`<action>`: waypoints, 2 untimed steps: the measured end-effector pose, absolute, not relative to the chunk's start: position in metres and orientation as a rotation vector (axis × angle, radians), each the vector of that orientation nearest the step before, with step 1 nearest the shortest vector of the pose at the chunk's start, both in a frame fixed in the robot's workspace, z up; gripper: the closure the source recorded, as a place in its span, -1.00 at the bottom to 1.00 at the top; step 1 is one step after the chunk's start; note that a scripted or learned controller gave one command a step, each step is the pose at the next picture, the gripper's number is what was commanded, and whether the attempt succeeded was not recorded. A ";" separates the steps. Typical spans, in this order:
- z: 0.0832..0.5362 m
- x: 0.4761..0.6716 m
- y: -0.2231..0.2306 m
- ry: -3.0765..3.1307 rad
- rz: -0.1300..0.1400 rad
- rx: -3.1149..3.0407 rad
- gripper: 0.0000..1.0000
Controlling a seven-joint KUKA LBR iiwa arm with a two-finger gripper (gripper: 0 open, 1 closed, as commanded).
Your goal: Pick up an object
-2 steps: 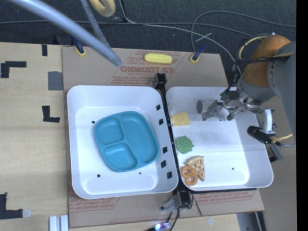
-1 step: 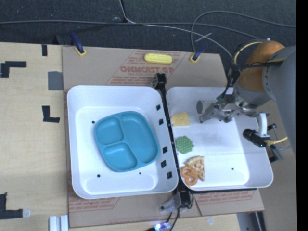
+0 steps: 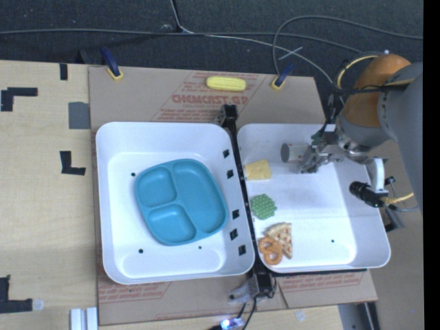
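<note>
Low over the right bin (image 3: 344, 249), my gripper (image 3: 309, 162) hangs by the far wall; whether it is wide or narrow I cannot tell. Nothing sits in it. A yellow block (image 3: 258, 170), a green piece (image 3: 262, 205) and a pretzel-like toy (image 3: 277, 241) lie well apart from it, along the divider. Descending here, I would likely grab bare floor.

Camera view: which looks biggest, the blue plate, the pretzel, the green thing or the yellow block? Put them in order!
1. blue plate, by far
2. pretzel
3. green thing and yellow block: these look about alike, so no ranking.
</note>
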State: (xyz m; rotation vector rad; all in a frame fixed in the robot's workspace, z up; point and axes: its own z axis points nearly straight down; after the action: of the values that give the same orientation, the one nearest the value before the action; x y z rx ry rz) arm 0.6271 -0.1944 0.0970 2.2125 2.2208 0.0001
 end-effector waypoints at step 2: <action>0.205 0.630 -0.201 2.220 0.003 2.217 1.00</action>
State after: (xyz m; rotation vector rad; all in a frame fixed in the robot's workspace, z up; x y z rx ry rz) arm 0.6301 -0.2006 0.2050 2.2171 2.2198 0.0031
